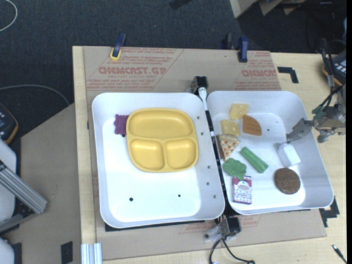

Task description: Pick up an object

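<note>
The right bin (pixel 316 172) holds several toy food pieces: a pale yellow chunk (pixel 238 111), an orange wedge (pixel 252 125), a yellow piece (pixel 230 127), a pizza slice (pixel 228 145), a green stick (pixel 253 159), a leafy green piece (pixel 235 167), a red packet (pixel 242 190), a brown round cookie (pixel 287 181) and a white block (pixel 289 154). My gripper (pixel 309 127) hangs over the bin's right rim, just above and right of the white block. Nothing shows in its grasp.
The left bin (pixel 110 202) holds a yellow divided plate (pixel 162 139) with a purple object (pixel 120 124) tucked at its left edge. Clamps (pixel 242 48) sit at the cardboard's back edge. Cables run near the front edge (pixel 225 232).
</note>
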Available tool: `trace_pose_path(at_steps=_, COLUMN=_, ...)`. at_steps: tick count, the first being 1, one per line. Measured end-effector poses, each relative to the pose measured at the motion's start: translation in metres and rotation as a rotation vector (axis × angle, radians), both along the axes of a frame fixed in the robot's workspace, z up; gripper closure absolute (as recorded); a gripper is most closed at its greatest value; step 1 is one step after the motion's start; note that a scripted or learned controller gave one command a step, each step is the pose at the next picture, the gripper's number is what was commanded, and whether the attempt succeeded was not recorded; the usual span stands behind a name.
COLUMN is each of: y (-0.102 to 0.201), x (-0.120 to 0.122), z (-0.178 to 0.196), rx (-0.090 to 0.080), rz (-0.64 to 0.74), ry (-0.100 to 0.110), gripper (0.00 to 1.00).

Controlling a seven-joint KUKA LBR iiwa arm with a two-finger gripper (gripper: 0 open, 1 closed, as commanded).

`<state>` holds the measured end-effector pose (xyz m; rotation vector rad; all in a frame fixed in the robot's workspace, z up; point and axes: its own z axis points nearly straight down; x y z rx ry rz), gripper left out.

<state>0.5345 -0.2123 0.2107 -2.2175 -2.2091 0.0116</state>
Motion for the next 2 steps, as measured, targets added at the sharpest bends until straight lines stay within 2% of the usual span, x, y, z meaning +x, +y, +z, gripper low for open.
trace_pose_path(at_steps=1, y=0.001, x=0.003, z=0.008, rx=-0.003, rz=0.004, ry=-0.013, gripper=0.0)
trace_pose_path(at_steps=2, y=0.001, x=0.001, z=-0.033, rx=-0.002, rz=0.004, ry=-0.01, gripper=0.0)
